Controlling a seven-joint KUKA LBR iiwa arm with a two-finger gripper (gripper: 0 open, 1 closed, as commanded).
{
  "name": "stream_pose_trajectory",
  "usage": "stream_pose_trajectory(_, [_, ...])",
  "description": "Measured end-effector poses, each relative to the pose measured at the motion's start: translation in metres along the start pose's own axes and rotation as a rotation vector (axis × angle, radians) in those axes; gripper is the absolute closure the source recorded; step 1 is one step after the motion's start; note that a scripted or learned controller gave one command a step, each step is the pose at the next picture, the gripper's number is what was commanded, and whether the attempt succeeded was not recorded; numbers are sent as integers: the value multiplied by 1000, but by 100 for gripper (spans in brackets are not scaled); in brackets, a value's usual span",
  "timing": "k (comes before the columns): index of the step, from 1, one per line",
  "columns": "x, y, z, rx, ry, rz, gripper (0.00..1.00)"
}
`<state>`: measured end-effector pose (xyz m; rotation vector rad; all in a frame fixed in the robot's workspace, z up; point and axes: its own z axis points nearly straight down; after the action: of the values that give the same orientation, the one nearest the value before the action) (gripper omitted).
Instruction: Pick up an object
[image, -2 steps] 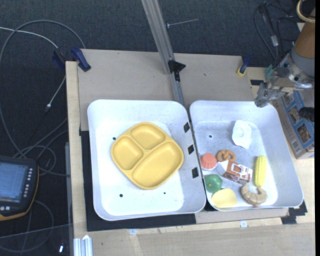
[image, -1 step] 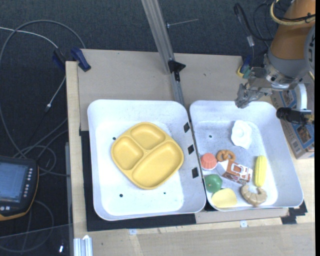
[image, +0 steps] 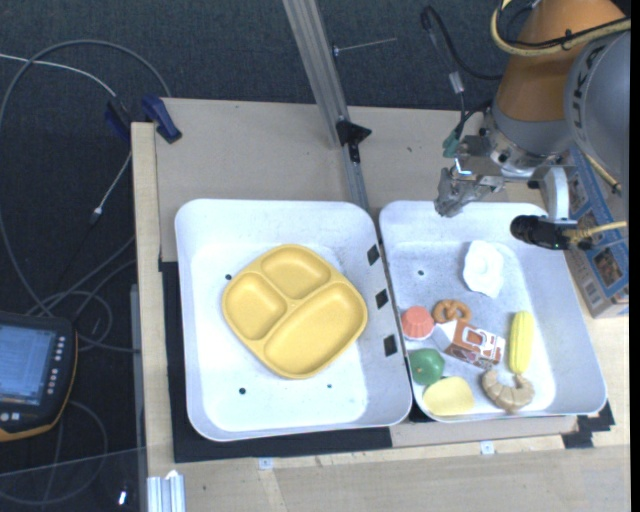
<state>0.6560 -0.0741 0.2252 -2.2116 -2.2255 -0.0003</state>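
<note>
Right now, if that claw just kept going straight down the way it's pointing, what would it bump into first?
Probably bare floor of the right bin. The gripper hangs over that bin's far-left corner, pointing down. The nearest item, a white crumpled object, lies off to the side. Height is hard to judge from this slanted view.

The gripper (image: 452, 200) hangs above the right bin's (image: 560, 400) rim at eleven o'clock, nothing between its fingers. At the bin's six o'clock cluster a corn cob (image: 520, 341), pretzel (image: 451, 311), green ball (image: 427, 364) and other small items (a white lump (image: 484, 268) sits apart at one o'clock). A yellow divided tray (image: 294, 310) lies in the left bin (image: 205, 400).
</note>
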Motion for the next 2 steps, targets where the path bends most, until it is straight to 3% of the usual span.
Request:
stream_pose_trajectory(1, [54, 4, -13, -6, -1, -1, 100])
stream_pose_trajectory(2, [111, 6, -2, -1, 0, 0, 100])
